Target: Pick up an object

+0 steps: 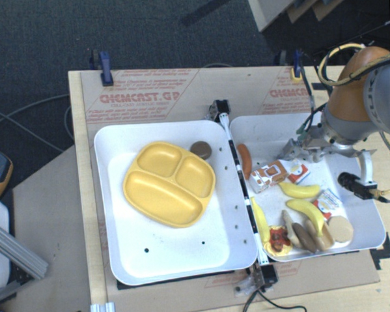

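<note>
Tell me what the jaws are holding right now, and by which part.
Cannot be told: the gripper sits low in the right bin, its tips hidden.

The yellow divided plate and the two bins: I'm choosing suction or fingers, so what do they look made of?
The yellow divided plate looks like moulded plastic with a smooth, slightly matte finish: uniform colour, rounded compartment ridges, soft highlights. The left bin and the right bin look like thin, glossy white plastic with rolled rims, though coated metal cannot be excluded.

I see the gripper point(297, 148) over the right bin point(374, 222); the hot dog point(245, 160) lies to its left, two bananas point(300, 191) nearer me, the divided plate point(169, 183) far left.
</note>
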Available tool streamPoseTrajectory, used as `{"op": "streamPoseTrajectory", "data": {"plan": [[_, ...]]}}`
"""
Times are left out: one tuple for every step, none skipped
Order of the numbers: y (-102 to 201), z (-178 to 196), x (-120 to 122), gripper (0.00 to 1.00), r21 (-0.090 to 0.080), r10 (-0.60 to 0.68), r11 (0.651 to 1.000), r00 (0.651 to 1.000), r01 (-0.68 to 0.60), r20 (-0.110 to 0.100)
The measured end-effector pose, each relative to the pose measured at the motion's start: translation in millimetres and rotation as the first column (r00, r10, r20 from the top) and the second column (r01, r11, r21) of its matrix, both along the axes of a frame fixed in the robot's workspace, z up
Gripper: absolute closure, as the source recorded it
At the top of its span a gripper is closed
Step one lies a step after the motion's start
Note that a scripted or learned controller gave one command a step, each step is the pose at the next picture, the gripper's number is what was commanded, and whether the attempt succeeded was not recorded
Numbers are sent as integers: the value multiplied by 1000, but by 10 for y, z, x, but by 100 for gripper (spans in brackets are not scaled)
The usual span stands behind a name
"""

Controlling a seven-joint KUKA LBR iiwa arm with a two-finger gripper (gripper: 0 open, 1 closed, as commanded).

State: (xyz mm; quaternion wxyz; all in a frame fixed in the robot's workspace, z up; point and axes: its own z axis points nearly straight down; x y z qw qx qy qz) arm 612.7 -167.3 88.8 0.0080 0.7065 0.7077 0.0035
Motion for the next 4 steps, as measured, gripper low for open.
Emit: {"op": "streamPoseTrajectory", "data": {"plan": [[154, 1171, -294, 0, 3, 0, 1000, 1000, 0, -4], [196, -104, -537, 0, 8, -2, 1000, 1000, 2, -24], [191, 62, -505, 100, 5, -2, 1000, 1000, 2, -13], [988, 1015, -513, 100, 7, 7, 1000, 1000, -6, -8]]}}
